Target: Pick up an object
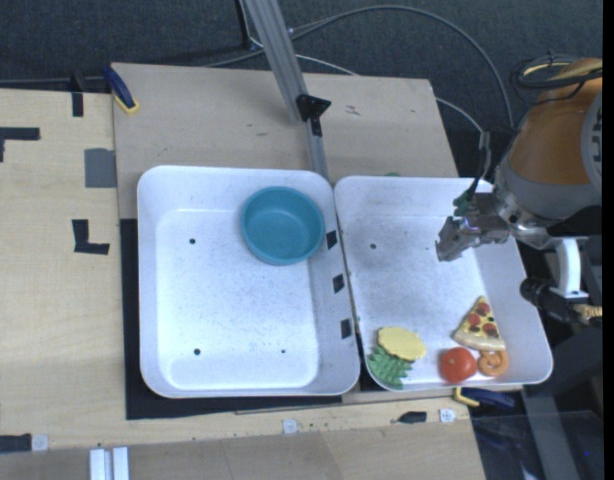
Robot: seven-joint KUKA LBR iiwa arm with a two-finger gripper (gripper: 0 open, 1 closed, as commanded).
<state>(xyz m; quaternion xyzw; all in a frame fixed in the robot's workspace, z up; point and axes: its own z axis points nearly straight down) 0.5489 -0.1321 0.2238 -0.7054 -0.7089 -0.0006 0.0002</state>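
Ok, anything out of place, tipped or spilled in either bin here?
Nothing spilled or damaged. The blue bowl sits upright in the left bin. In the right bin, the pizza slice, tomato and yellow-and-green toy crowd the near edge. The claw hangs above bare floor.

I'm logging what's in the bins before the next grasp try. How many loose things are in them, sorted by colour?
Blue: 1, the bowl in the left bin
Yellow and green: 1, the flat toy in the right bin
Red: 1, the tomato
Orange: 2, the pizza slice and the small piece beside the tomato
Total: 5
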